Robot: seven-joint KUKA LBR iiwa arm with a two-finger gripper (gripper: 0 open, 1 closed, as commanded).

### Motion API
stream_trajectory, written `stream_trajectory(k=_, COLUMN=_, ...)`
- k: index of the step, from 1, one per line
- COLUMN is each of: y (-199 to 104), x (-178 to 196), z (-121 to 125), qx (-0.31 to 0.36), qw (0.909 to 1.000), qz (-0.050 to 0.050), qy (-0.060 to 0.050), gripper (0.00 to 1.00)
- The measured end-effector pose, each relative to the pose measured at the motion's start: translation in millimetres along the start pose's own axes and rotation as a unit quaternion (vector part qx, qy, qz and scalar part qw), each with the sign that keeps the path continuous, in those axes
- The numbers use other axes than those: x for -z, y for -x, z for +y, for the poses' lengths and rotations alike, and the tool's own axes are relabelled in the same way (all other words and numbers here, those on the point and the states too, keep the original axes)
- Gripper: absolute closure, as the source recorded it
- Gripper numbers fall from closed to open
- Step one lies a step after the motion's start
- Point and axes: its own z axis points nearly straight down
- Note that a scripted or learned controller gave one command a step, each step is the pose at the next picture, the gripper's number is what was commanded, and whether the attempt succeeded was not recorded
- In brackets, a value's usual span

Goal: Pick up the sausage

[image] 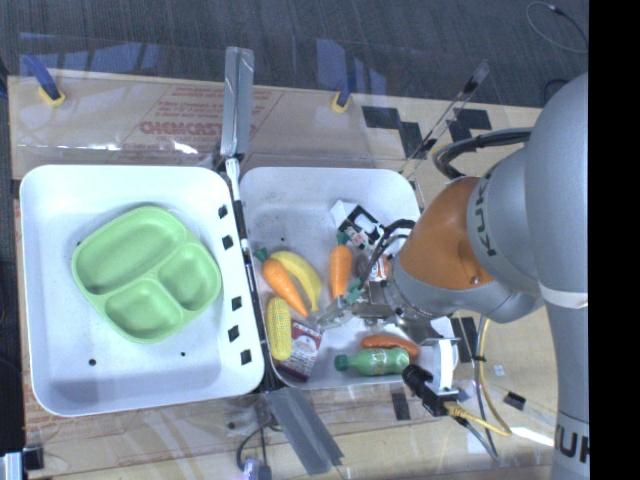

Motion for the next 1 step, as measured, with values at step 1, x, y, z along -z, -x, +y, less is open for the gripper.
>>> stream_trajectory(k=1, y=55.7, x=-5.5, z=6.1, qx=-0.015, qw=0.9999, qz=-0.001, qy=0.005, gripper=0.0)
